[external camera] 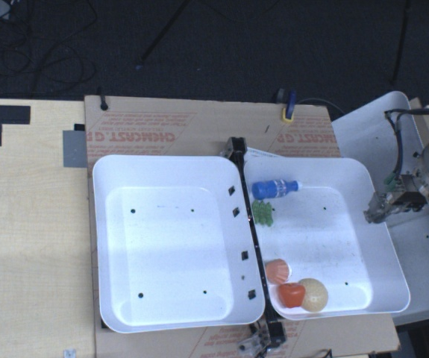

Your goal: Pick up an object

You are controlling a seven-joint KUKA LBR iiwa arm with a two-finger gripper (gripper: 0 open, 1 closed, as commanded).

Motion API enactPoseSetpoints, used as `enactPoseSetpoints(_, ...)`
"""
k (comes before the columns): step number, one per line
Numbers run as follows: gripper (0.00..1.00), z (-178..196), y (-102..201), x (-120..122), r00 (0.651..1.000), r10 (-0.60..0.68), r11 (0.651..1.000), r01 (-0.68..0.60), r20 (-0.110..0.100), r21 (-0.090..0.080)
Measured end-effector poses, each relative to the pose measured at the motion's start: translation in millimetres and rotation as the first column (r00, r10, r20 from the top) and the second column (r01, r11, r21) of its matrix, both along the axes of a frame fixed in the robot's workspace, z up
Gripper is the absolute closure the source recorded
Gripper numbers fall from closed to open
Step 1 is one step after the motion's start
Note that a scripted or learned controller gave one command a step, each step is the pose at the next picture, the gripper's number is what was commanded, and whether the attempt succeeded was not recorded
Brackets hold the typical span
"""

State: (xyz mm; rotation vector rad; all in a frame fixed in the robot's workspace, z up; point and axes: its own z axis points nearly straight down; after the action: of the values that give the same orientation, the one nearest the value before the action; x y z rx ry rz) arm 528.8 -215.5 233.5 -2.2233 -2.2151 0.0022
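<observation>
Red ball [292, 294]; bottle [274, 189] lengthwise left-right

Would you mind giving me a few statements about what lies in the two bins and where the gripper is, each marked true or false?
1. The blue bottle lies on its side in the right bin. True.
2. The green item sits in the left bin. False: it is in the right bin, just below the blue bottle.
3. The red object and the pale yellow ball rest side by side at the right bin's near edge. True.
4. The gripper is over the middle of the left bin. False: it is at the right bin's right rim.
5. The orange-pink object lies beside the blue bottle. False: it lies near the red object.
</observation>
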Motion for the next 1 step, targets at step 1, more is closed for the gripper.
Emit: enactPoseSetpoints(1, 1.0, -35.6, 3.2, 1.9, 1.0, 0.004, 1.0, -0.004, -0.003, 0.001)
